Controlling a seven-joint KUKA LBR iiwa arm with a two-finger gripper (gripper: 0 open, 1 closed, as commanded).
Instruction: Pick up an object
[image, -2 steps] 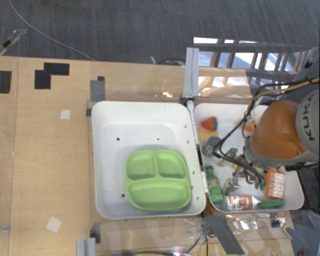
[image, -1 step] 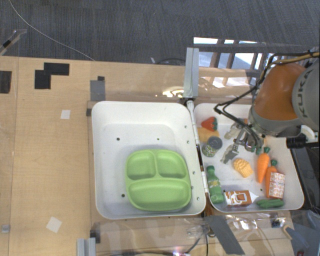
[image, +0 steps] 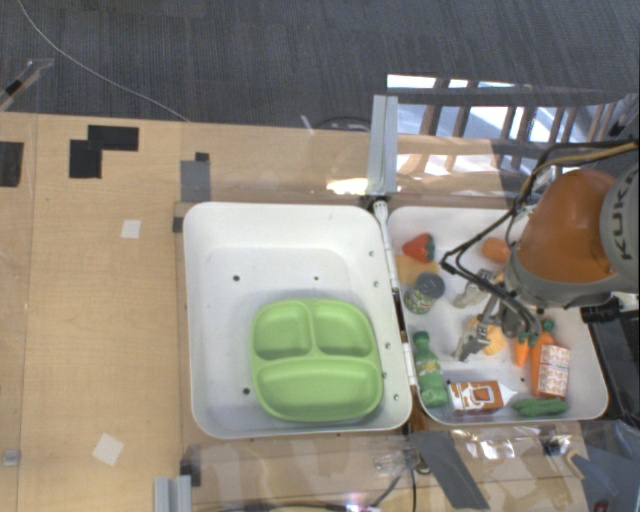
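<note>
Wooden surface, two white bins

Camera view: pale wood surface (image: 90, 330) with black squares, dark carpet beyond. Left bin (image: 290, 235) carries a green divided plate (image: 315, 358). Right bin (image: 598, 400) holds small toys; the end effector (image: 478, 338) hangs over a yellow piece (image: 493, 343), grip state unclear. A green bottle (image: 428, 372) lies lengthwise along the bin's left wall.

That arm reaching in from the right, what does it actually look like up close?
The arm is grey, with a broad, rounded orange band above the wrist. Thin black cables loop out from it toward the small, dark metal gripper, which looks like a cluster of grey metal parts over the right bin. No markings or lettering are legible on it.
</note>
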